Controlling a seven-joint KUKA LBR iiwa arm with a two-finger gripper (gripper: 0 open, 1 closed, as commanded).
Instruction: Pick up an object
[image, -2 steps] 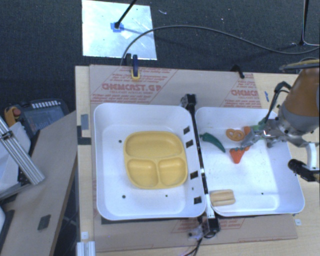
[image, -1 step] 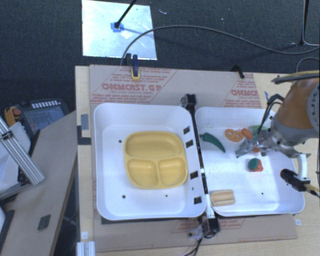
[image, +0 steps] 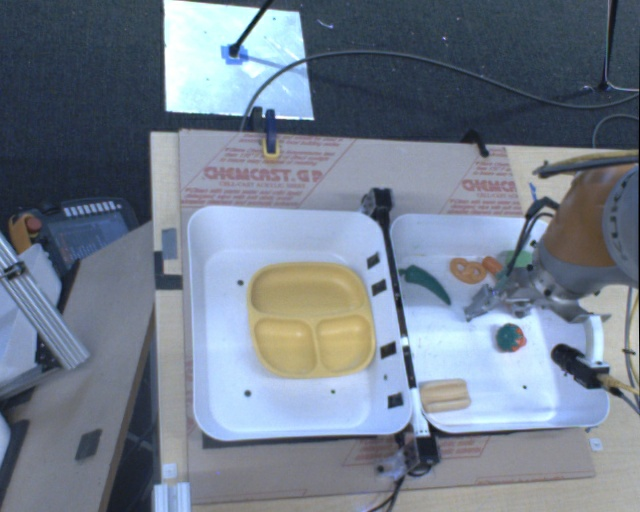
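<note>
The right bin (image: 470, 400) holds several small items. A dark green pepper (image: 428, 283) lies near its left wall, and an orange pretzel-shaped piece (image: 468, 268) sits just right of it. A red and green round toy (image: 511, 338) rests right of the middle, and a tan bread roll (image: 445, 394) lies at the front left corner. My gripper (image: 484, 304) hangs low over the middle of this bin, between the pretzel piece and the round toy, pointing left. I see nothing held in it. A bit of green (image: 519, 259) peeks out behind the wrist.
The left bin (image: 215, 300) carries a yellow divided plate (image: 308, 318) at its centre. A black divider (image: 392, 310) runs between the two bins. The grey and orange arm (image: 590, 235) covers the right bin's far right side.
</note>
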